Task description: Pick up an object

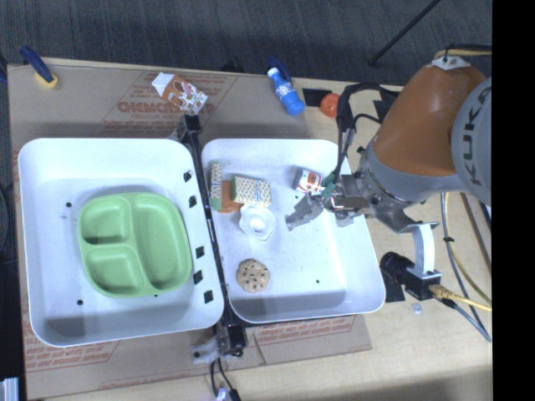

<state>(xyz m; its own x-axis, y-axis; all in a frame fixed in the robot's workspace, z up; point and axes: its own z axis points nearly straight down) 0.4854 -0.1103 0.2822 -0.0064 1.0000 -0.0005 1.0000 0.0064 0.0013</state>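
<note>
Nearest the camera, a round cookie lies close to the front rim of the right bin, with bare white floor to its right. In the middle of that bin, the gripper hangs low over open floor with its fingers slightly apart and nothing between them, beside a clear plastic cup. Farther back lie a small packet and a red-and-white wrapper. The left bin holds a green divided plate.
</note>
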